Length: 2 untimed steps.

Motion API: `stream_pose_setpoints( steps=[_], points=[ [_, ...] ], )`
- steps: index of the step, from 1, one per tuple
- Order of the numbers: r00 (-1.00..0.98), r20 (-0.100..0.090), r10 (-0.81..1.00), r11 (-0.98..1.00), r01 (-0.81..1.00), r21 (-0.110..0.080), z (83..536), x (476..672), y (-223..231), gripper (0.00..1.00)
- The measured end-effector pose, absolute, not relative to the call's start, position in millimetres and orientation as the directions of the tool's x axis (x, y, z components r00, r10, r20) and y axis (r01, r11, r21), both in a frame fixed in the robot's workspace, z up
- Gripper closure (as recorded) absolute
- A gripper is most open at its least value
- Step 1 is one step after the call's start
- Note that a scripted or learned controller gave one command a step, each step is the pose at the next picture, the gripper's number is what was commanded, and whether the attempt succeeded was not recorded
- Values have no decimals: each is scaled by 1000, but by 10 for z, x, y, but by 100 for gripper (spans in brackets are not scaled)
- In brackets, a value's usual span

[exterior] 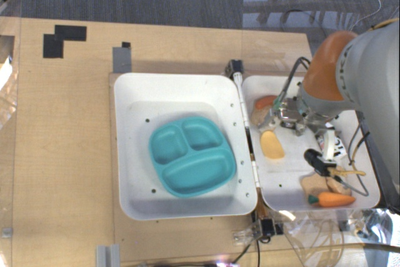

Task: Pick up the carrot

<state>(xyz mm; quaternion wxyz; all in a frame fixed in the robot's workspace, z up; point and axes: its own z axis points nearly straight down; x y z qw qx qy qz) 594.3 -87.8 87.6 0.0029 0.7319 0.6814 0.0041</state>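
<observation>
The gripper (272,114) hung over the right bin (369,187), far from the carrot (335,199); its opening could not be told.

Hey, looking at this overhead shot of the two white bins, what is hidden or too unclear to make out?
- Gripper: in the camera view, its fingers merge with metal parts and cables under the grey arm; open or shut is unclear.
- Reddish-orange round item: partly covered by the gripper assembly, so its identity is unclear.
- Tan lump beside the orange carrot: too small to identify.
- Right white bin: its right side lies under the arm.
</observation>
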Motion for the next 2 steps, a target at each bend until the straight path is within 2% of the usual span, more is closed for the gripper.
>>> stream_pose_setpoints(
  steps=[1, 2],
  points=[
    [148, 1, 989, -148, 989, 11, 883, 5656, -827, 0],
    [166, 2, 986, -166, 986, 13, 889, 5075, -845, 0]
  ],
)
